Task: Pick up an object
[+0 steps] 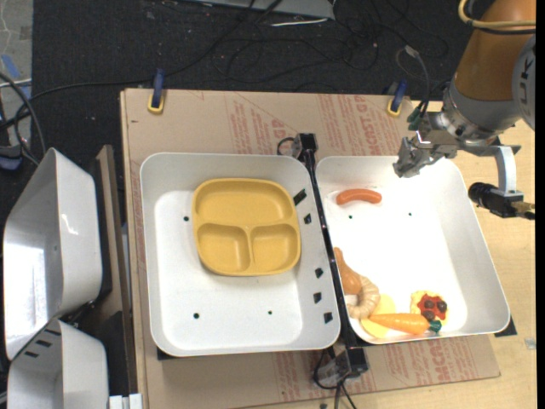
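Pincer: hovering over the right bin's far rim; too small to tell its state.
Sausage: lying left of and just nearer than the pincer, alone, with bare floor around it.
Carrot: sitting well below the pincer, crowded among toy foods in the near corner.
Yellow tray: resting far left, smooth plastic with three compartments.

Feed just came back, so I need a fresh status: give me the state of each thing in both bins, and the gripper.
Gripper: above the right bin's far edge, nothing between its fingers.
Yellow tray: flat in the left bin, right way up.
Sausage: lying alone, far part of right bin.
Carrot: lying in the near pile.
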You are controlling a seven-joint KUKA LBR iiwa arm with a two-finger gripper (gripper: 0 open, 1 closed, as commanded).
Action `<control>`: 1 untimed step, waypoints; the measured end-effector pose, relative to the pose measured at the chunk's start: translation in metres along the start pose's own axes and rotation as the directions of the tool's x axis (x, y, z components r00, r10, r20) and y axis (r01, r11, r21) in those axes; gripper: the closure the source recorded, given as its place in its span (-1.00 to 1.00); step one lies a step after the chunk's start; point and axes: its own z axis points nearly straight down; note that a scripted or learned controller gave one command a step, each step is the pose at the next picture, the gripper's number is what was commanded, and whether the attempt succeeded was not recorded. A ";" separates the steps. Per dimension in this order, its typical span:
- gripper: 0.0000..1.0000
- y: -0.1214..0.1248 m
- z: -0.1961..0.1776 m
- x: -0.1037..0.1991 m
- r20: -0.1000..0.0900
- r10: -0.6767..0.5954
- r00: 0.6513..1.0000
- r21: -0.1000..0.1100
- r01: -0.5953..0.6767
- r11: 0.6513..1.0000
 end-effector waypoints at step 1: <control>1.00 -0.009 -0.004 0.052 -0.004 -0.005 1.000 0.007 0.005 1.000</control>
